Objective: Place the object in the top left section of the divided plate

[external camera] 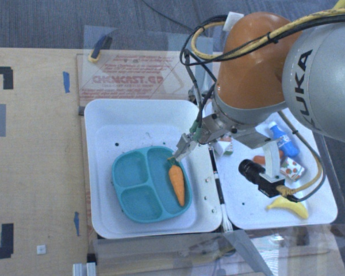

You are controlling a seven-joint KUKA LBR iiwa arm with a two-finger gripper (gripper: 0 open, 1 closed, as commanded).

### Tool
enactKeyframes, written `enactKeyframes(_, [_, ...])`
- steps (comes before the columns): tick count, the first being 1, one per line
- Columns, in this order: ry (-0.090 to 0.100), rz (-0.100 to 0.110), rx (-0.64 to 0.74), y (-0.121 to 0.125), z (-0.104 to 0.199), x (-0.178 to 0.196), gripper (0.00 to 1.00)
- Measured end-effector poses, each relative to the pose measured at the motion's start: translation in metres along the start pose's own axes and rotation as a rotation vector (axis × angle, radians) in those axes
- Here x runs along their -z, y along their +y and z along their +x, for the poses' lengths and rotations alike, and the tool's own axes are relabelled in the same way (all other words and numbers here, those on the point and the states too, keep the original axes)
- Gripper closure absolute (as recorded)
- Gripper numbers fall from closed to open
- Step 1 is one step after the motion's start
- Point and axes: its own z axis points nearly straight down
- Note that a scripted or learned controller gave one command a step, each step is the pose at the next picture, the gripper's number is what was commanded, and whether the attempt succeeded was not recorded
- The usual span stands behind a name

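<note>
Currently the gripper [181, 150], fingers narrow about the leafy top of the toy carrot [177, 184], hangs over the teal divided plate [129, 180], the carrot's long axis running along the plate's right-hand section.

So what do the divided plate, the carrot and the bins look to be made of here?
Divided plate: likely moulded plastic, uniform teal, matte with soft raised ridges. Carrot: probably a plastic toy, evenly orange and smooth. Left bin and right bin: apparently thin white plastic, with rounded corners and a slightly glossy rim.
</note>
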Motion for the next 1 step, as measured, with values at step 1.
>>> enactKeyframes(1, [0.0, -0.001, 0.162, -0.0041, 0.0716, -0.1348, 0.0])
